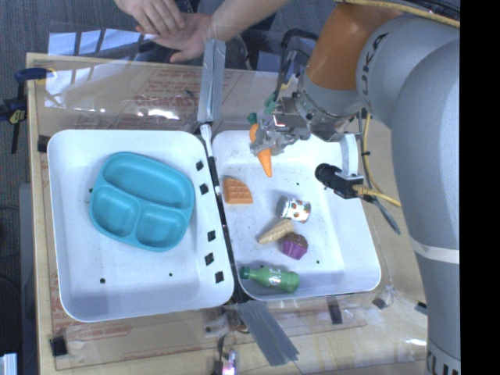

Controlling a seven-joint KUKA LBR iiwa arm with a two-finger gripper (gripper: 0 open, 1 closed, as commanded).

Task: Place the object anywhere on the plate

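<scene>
Closest to us, the grey arm [437, 170] fills the right side. We have the carrot [265, 159] pinched in the gripper [269, 141], hanging above the right bin [355, 248] — lifted, not delivered. What remains — carrying it across to the blue plate [142, 200] in the left bin [70, 287].

Robotics lab test bench, not a home or kitchen. Evidence: industrial grey arm [422, 131] with orange band and exposed cabling reaching over two shallow white bins [70, 272] clipped side by side on a wooden bench [47, 76] under a clear sheet; toy plastic food [269, 278] scattered in the right bin, blue divided plate [142, 201] in the left. A person's hands [168, 22] rest at the far edge.
</scene>
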